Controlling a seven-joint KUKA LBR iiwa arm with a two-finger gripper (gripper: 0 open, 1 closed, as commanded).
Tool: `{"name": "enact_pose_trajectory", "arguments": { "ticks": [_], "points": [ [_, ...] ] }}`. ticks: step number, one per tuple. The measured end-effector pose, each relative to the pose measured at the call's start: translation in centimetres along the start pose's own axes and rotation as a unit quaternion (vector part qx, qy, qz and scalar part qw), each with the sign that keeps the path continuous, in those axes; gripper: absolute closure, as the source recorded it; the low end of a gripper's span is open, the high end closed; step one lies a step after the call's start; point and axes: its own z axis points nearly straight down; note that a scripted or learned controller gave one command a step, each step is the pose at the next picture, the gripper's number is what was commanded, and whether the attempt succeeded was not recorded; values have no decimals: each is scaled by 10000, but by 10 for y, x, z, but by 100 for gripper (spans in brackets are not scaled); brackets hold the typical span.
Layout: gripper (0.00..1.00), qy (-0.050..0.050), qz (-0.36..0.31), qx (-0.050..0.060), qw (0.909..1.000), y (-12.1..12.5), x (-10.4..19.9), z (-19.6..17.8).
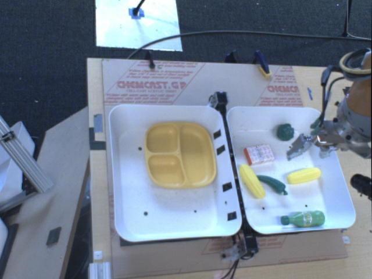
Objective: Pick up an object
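Jaws [297, 147] hang over the right bin [347, 214], in its upper right part, reaching in from the right edge; whether they are open or closed cannot be told at this size, and nothing shows between them. Nearest candidate for a pick is the small yellow corn piece [303, 175], which lies just below the jaws in the camera view, toward the near side of the bin, with its long axis running roughly left to right and tipped up slightly at the right end. A dark green round object [285, 132] sits just above and left of the jaws, about as close. Further left lie a red and white packet [259, 154], a larger yellow corn cob [252, 181] slanting down to the right, and a green pepper [272, 183] touching or just beside it. A green bottle [303, 218] lies on its side near the front wall. The left bin [125, 214] holds a yellow divided plate [179, 155], well apart from the arm. My judgement: a grasp across the corn piece's short axis suits best
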Motion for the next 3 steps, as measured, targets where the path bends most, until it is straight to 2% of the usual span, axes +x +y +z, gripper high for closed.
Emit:
{"name": "enact_pose_trajectory", "arguments": {
  "ticks": [1, 2, 3],
  "points": [
    [0, -7, -11, -47, 10000, 2, 0, -5],
    [0, -1, -3, -25, 10000, 0, 11, 47],
    [0, -2, 4, -29, 10000, 8, 17, 97]
  ]
}}
